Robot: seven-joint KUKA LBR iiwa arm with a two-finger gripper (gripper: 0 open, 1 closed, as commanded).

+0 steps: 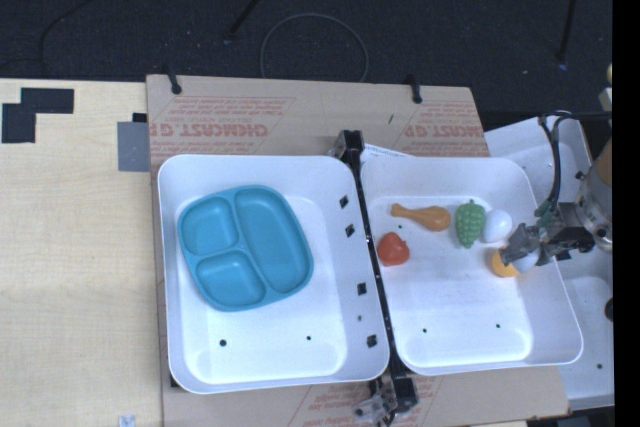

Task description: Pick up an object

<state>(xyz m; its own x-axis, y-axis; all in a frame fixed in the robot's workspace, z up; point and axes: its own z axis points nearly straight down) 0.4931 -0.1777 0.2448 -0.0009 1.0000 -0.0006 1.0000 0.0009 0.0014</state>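
Camera view: jaws [524, 249] over orange object [502, 264]

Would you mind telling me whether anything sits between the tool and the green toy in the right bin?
Yes. The white egg-like object lies directly right of the green toy, touching it, between it and the tool. An orange-yellow piece sits right at the tool.

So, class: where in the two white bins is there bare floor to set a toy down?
Right bin: the front half, nearer than the red tomato toy. Left bin: the front strip below the blue divided plate. Crowded: the right bin's far side, where drumstick, green toy, white ball and gripper cluster.
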